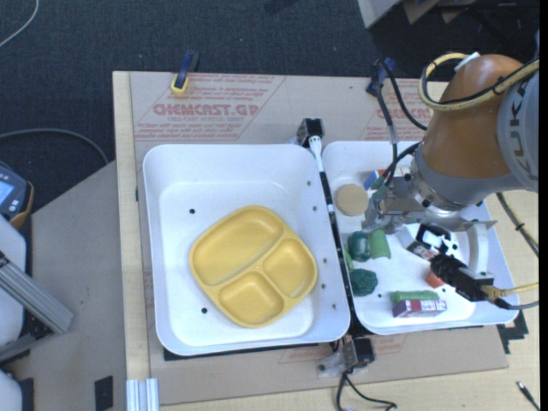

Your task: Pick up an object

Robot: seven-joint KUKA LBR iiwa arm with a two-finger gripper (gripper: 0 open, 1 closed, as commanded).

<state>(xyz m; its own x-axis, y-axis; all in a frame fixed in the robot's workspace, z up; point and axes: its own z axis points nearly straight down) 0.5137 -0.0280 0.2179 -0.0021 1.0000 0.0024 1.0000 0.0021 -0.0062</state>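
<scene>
The hand (382, 216) hung by the green block (370, 247); apart or together, I couldn't tell. With the tan disc (349, 199) near, it might knock that and miss.

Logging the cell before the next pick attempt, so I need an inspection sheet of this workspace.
Surface: brown-papered bench bearing a left bin and a right bin, both white.
Job's things: in the right bin, a tan disc, green object, dark green lump and red-and-green box.
Clutter: yellow three-compartment plate in the left bin.
Grippers: gripper over the right bin, just above the green object.
Cables: black cables at the bench's near edge.
Surroundings: dark carpet; yellow clamp on the far edge.
</scene>
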